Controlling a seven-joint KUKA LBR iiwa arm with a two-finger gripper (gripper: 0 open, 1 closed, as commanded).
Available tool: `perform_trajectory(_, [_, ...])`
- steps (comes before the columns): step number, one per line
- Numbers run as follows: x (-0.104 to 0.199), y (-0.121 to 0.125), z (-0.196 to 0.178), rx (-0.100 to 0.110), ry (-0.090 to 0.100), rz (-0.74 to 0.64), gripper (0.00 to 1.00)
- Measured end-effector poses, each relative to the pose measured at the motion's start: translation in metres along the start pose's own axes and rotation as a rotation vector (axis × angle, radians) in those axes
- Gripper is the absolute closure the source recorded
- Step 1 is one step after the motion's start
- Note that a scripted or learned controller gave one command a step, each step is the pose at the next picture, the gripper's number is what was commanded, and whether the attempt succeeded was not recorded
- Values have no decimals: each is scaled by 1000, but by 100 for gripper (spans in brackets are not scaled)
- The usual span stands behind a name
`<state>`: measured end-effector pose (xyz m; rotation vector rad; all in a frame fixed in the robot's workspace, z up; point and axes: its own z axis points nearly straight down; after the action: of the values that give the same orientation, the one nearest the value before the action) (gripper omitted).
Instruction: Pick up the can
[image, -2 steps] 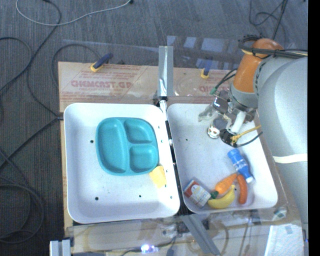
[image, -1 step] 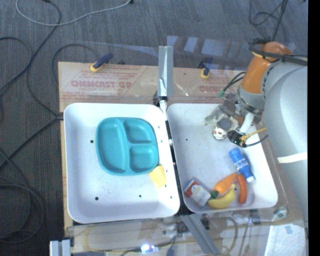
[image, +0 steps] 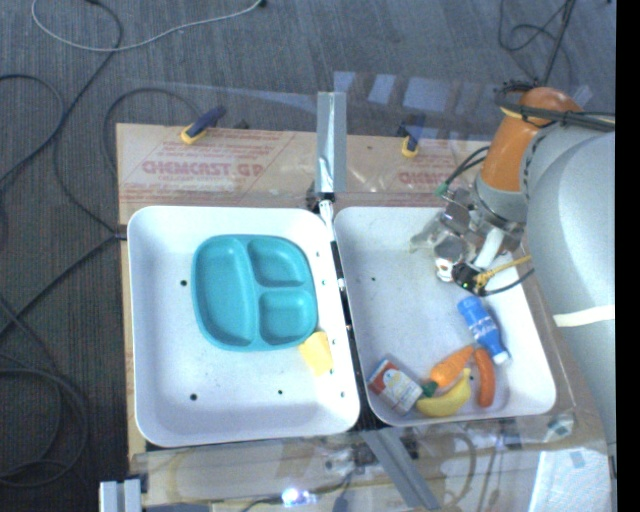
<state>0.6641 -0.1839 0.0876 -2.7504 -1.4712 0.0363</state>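
The can (image: 396, 387) is seen lying on its side near the near edge of the right bin (image: 390, 300), left of a banana (image: 447, 398), a carrot (image: 452, 364) and a blue bottle (image: 481, 326). The gripper (image: 452, 240) is positioned over the far right part of that bin, well apart from the can; how it stands cannot be told. A teal tray (image: 252, 291) and a yellow block (image: 317, 352) are held by the left bin (image: 160, 330).
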Motion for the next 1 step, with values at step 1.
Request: perform_trajectory(1, [-1,0,-9,-2,-7,0,100])
